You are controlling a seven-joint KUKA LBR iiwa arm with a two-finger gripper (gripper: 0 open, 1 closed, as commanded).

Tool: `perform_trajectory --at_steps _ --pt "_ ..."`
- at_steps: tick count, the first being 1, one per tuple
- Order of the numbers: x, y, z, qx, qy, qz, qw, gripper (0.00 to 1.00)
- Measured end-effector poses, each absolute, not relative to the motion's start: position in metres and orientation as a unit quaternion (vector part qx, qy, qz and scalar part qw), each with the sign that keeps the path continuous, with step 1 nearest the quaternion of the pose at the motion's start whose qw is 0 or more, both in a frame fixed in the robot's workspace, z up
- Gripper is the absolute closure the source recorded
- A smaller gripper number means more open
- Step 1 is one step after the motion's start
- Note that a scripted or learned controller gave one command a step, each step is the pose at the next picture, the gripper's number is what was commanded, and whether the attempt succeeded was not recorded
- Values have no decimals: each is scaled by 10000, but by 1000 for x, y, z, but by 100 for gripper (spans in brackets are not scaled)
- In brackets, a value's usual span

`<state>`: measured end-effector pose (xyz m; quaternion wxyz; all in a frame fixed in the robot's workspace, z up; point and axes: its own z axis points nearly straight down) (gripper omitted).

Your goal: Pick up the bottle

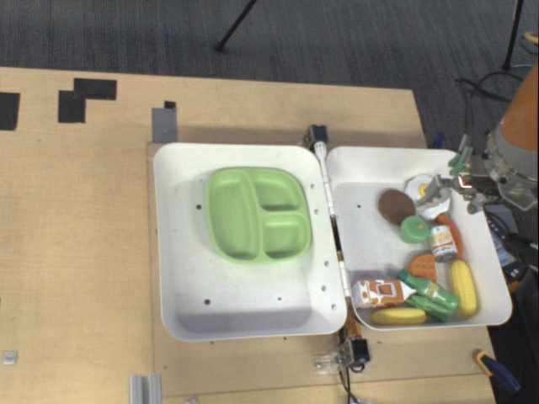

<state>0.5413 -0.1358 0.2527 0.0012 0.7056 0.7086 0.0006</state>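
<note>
bottle (443, 241) is lying just below my fingers (444, 188), small, light, probably slick plastic; i'm hovering, grip state unclear, and judging its labelled middle the best hold.

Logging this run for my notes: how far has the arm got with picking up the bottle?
Nothing looks done yet. The green bottle lies on its side near the front of the right bin, among a yellow banana, a small carton and a corn cob. In hand: the claw sits at the back of that bin, away from the bottle. Left: moving to the bottle, gripping and lifting it.
</note>
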Motion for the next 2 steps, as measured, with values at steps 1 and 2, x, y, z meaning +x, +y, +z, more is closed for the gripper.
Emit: perform_trajectory --at_steps 1,2 --pt "570 -116 99 5855 8107 5 4 0" --pt "670 -101 165 6048 7963 18 29 0"
